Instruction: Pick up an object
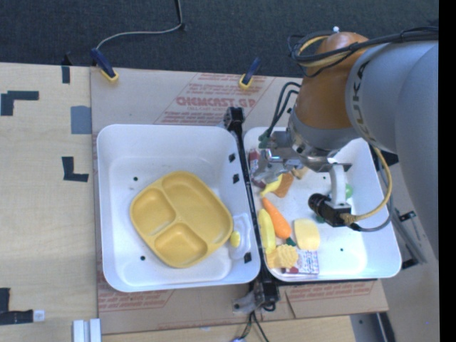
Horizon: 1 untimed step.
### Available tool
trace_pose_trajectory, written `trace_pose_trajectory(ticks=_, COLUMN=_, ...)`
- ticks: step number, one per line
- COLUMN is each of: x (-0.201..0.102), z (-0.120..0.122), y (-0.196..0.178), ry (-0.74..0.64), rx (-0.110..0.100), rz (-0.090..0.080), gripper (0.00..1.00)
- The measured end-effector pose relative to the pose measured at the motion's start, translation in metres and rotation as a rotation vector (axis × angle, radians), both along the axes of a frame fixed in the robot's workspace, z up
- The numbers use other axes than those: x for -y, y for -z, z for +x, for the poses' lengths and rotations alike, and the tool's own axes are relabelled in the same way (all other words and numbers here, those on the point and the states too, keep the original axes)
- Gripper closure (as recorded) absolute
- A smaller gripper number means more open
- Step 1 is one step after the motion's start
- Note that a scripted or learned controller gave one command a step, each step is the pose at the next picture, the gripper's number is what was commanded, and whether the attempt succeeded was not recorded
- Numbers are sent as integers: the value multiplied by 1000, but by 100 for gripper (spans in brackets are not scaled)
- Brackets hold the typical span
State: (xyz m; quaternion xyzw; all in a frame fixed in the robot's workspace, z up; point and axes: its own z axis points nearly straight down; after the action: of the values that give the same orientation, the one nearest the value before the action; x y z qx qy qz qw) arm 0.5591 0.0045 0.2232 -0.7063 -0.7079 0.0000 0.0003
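Took the orange carrot as the mark; found it lying aslant in the right bin, close to that bin's wall on the view's left.

Saw the gripper up-view of the carrot, low over the same bin, hanging from the grey arm with its orange band. Could not tell whether the grip was slack or clenched, and made out nothing clearly held in it.

Noted a brownish-orange piece between the carrot and the gripper, just under the gripper's metal, with a small yellow piece touching it on the side toward the view's left.

Found a long yellow piece pressed along the carrot's side toward the view's left. Spotted a pale yellow block just beside the carrot's lower end, toward the view's right. Marked a knobbly yellow piece just down-view of the carrot, lying partly on a printed card.

Saw a black cable fitting to the view's right of the carrot, apart from it.

Found the left bin across the wall from the carrot, holding a yellow divided plate well apart from the carrot, and a small yellow bit nearer it.
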Motion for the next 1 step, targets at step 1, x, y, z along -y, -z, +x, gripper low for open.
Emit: trace_pose_trajectory(ticks=1, x=0, z=0, y=0, ry=0, rx=-1, rz=0, gripper=0)
